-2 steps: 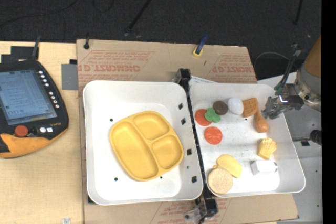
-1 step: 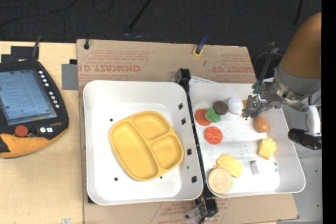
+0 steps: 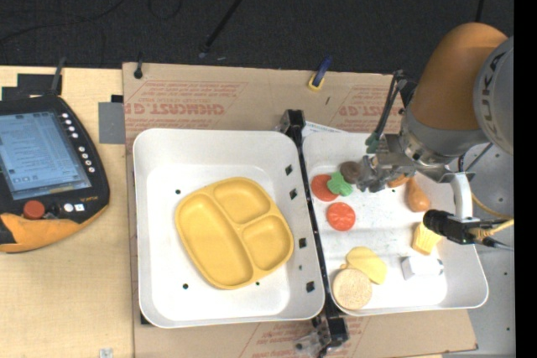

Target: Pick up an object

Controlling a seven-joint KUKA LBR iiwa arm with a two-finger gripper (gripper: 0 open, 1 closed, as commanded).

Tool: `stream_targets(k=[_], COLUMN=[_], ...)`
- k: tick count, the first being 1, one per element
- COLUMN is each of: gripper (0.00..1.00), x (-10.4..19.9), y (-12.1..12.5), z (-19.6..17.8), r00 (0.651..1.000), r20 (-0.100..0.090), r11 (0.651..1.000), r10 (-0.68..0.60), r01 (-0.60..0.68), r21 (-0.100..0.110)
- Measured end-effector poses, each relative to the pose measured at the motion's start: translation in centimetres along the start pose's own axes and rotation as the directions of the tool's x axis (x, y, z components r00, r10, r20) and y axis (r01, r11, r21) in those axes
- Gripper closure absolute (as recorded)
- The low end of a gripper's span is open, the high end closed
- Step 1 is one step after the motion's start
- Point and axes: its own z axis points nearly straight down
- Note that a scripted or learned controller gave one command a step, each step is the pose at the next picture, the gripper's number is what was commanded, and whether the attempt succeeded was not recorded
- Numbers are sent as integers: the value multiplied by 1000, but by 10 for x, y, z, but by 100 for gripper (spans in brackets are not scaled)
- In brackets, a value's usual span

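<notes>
overhead, the gripper (image 3: 362, 173) hangs low in the right bin (image 3: 470, 285), beside a small green piece (image 3: 340, 184), likely lined up for a grab; whether it has closed on anything i cannot tell. a smooth yellow divided plate (image 3: 233, 230) lies in the left bin (image 3: 159, 155), and a red disc (image 3: 341, 216) lies near.

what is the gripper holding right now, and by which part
It cannot be told. The gripper is low in the right bin, right beside the green toy, but whether it grips it is unclear.
</notes>
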Motion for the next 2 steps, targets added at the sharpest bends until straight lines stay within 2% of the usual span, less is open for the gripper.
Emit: stream_targets(k=[1, 2], gripper=[100, 100], x=[51, 103], y=[-4, -10], z=[8, -10], r00=[1000, 1000], r20=[1, 1], r11=[1000, 1000], r10=[2, 1], r01=[-2, -1], r21=[0, -3])
